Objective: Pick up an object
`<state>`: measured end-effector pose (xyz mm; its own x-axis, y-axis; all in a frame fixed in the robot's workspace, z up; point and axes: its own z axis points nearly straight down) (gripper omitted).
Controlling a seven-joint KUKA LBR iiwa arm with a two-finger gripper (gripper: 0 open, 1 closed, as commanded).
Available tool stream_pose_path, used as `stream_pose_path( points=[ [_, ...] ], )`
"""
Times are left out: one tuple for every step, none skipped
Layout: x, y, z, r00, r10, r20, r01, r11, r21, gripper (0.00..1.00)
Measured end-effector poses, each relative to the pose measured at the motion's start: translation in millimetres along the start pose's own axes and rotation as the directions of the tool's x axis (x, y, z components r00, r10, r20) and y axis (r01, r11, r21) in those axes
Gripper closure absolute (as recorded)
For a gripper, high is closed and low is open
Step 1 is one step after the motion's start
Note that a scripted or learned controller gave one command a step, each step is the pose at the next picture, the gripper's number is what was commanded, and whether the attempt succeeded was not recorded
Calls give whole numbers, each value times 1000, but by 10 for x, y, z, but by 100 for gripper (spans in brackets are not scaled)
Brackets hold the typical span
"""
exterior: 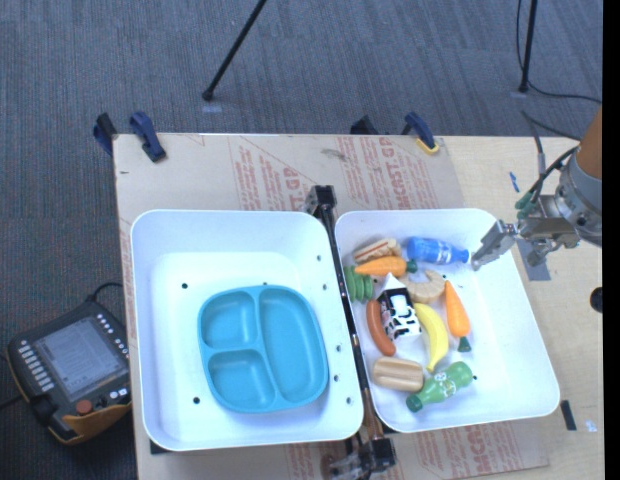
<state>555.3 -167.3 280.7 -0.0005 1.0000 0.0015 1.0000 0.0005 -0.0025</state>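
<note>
Blue bottle [436, 251] with white label lies flat — long axis left-right, upper right bin; gripper [514, 242] beside it spread wide, holding nothing.

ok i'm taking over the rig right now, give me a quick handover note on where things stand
Gripper: over the right bin's upper right rim, holding nothing; whether it is open or shut can't be told.
Objects: all piled in the right bin: blue bottle, carrot, banana, hot dog, green bottle, small milk carton and others.
Left bin: holds a blue divided plate.
Done: nothing picked yet.
Left: descend, grasp one object, lift. The blue bottle lies nearest the gripper.
</note>
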Motion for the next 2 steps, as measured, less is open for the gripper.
stream_pose_path(
  points=[
    [200,-173,1472,994,-109,-2,109,994,3,0],
    [153,-251,1725,951,-310,12,310,951,-21,0]
  ],
)
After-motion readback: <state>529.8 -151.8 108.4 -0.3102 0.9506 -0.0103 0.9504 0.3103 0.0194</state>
